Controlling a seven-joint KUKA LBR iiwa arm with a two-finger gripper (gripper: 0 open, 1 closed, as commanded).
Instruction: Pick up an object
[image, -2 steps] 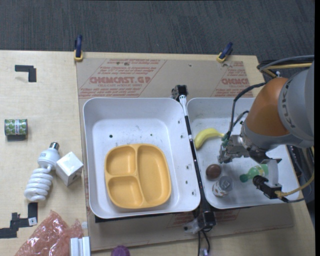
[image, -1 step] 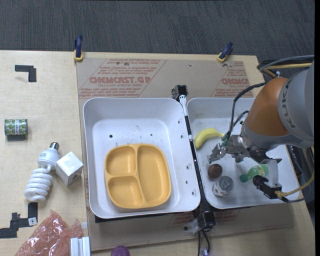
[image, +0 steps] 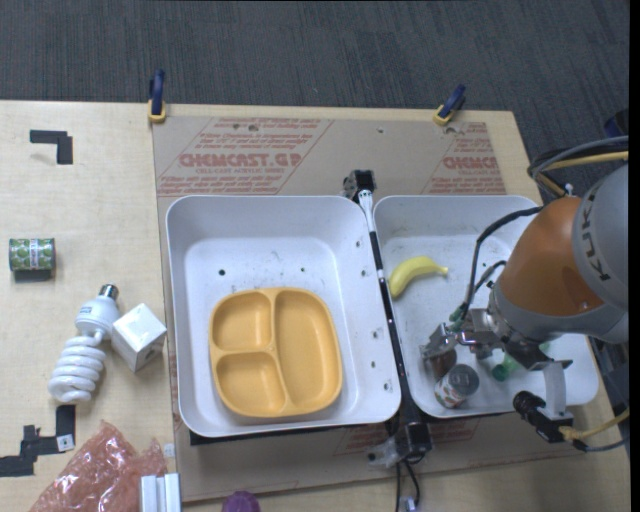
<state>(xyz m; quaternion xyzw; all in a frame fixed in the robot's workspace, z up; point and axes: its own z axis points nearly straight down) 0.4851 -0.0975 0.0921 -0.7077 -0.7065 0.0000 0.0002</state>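
Bulb (image: 83, 345), a white spiral one, lies on the bench far to the left, beside a small white cube (image: 139, 336). In the left bin (image: 190, 240) rests a yellow divided plate (image: 276, 352), toward its near side. The right bin (image: 400, 215) holds a banana (image: 416, 273) at mid-depth on its left, and nearer, a small round can (image: 457, 385). The gripper (image: 440, 352) hangs low in that bin just above the can; I cannot tell how its claw is set. The orange-banded arm (image: 550, 275) covers the bin's right part.
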